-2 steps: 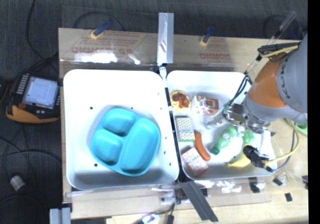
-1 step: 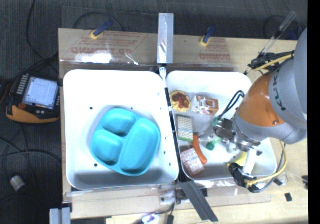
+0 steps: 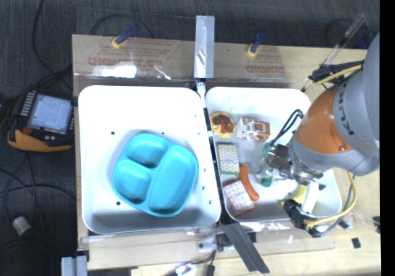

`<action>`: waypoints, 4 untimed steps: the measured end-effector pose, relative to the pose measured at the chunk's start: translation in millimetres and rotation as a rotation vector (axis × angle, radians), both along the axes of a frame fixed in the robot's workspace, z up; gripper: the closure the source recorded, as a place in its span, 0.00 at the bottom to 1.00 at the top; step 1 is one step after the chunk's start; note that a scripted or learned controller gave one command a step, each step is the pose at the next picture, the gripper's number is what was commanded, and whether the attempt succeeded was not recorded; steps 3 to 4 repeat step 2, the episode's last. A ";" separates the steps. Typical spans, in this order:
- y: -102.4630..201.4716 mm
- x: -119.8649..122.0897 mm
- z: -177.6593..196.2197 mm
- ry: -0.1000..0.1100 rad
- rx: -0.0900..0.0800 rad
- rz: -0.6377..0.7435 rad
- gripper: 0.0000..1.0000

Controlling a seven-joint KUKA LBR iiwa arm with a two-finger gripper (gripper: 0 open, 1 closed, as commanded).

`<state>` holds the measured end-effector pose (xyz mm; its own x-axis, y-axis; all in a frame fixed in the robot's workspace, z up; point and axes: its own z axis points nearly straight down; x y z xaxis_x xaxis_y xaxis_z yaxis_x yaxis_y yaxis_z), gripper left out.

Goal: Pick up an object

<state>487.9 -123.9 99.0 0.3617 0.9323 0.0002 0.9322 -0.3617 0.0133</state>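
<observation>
gripper (image 3: 266, 173) low in right bin (image 3: 321, 207), jaw state unclear, cannot tell | orange hot dog (image 3: 249, 184) just left of gripper | blue tray (image 3: 155, 173) in left bin (image 3: 99, 114)

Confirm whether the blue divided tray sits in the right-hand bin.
No, the blue divided tray lies in the left bin, apart from the small food items.

Arm reaching in from the right, wrist bent low

Leaning across with the orange band (image 3: 324, 125) showing above the wrist, pointing the gripper (image 3: 269, 167) down and leftward, cables trailing beneath the grey body.
</observation>
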 end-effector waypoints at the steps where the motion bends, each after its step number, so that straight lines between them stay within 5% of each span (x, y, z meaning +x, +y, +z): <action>1: 39.9 70.2 83.7 0.017 0.001 0.176 1.00; 2: 39.6 74.2 110.0 0.017 -0.001 0.374 1.00; 4: 39.6 74.2 110.0 0.017 -0.001 0.374 1.00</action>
